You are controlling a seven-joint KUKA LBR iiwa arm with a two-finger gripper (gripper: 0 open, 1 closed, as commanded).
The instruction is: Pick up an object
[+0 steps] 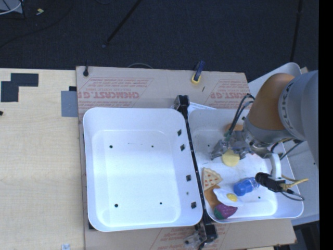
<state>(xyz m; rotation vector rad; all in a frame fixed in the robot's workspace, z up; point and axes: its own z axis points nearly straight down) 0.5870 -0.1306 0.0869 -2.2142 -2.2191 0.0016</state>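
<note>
Fingers' spread: cannot tell; gripper (227,149) sits low in right bin (291,210). Yellow ball (231,159) just below fingertips, possibly touching. Judged light, smooth, round, likely to roll; grip across its middle. Blue bottle (244,186) lies further below.

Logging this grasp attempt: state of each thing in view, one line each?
Two-finger gripper: down in the right bin, over the yellow ball; fingers unclear.
Round yellow ball: on the bin floor, under the gripper.
Blue plastic bottle: lying on its side.
Tan waffle-patterned wedge: lying flat by the divider.
Purple lump: resting in the near corner.
Right white bin: holds all the items.
</note>
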